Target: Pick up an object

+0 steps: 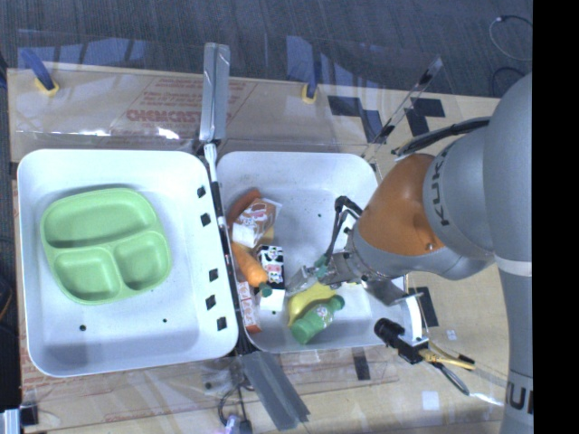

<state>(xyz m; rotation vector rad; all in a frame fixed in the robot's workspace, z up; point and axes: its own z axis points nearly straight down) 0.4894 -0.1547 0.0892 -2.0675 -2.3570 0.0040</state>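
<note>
Right now your grey arm with the orange band reaches down into the right white bin, and its gripper sits just above the yellow banana-shaped toy. You cannot tell how the jaws stand. Touching the banana lies a green plastic bottle. Along the bin's left wall you see an orange carrot-like piece, a small black-and-white carton and a clear packet. Your left white bin carries a green three-compartment tray.

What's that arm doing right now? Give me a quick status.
Gripper low in the right bin, over the yellow banana. Nothing seen held. Green bottle and carrot crowd close by.
</note>
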